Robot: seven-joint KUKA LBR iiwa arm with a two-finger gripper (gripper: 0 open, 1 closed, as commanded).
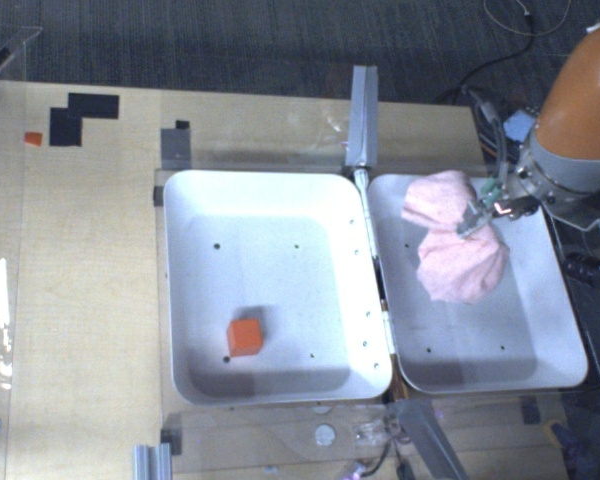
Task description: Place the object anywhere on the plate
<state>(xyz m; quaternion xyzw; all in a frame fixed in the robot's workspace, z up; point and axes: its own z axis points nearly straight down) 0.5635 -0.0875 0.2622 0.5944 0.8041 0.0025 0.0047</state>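
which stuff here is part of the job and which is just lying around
Part of the job:
- gripper, down at the pink cloth
- pink cloth, in the right bin

Lying about:
- orange block in the left bin
- black patches on the bench

No plate is recognisable.

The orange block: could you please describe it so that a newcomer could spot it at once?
Look at the left bin of the two white ones. Near its front edge, left of centre, lies the orange block, small and cube-like. It lies alone there, whereas the pink cloth fills the other bin.
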